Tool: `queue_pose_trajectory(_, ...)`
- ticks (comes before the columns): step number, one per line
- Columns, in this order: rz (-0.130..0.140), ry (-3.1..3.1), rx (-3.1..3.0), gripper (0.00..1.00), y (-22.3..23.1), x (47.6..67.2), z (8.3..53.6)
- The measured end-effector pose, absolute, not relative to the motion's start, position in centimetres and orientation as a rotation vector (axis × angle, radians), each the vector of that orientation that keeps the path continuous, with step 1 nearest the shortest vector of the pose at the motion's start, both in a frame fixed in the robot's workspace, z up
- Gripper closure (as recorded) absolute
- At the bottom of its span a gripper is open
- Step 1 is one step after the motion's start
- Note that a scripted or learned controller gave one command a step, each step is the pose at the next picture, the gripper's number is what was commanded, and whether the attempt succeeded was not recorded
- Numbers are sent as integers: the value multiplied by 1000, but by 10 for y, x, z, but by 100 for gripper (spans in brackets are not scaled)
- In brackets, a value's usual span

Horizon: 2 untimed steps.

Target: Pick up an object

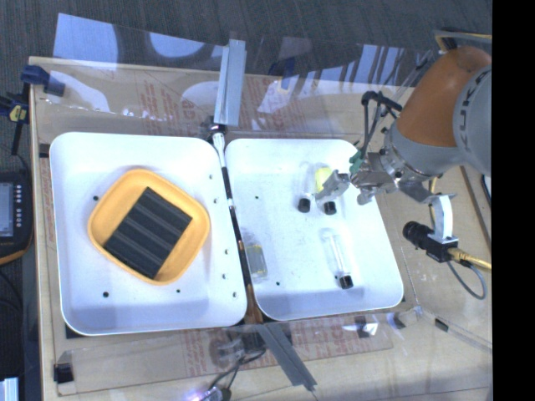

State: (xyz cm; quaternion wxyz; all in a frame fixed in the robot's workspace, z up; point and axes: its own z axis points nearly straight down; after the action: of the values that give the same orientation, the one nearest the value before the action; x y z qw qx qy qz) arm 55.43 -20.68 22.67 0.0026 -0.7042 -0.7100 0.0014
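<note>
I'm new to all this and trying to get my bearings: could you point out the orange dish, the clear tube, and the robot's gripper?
orange dish (189,228): camera view, on its right rim.
clear tube (335,254): camera view, mid-body.
gripper (317,201): camera view, between its fingertips.

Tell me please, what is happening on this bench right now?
A grey arm with an orange band reaches in from the right over the right bin. Its gripper hangs low beside a small yellow-green object; I cannot tell whether it holds it. A clear tube with a dark cap lies nearer the front. The left bin holds a yellow dish with a dark ribbed block.
</note>
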Motion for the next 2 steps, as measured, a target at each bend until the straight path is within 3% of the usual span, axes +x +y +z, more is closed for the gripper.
queue_pose_trajectory(1, 5, -2240, -2198, 0, -209, 630, 152)
queue_pose_trajectory(2, 2, -2365, -2061, 0, -208, 633, 91)
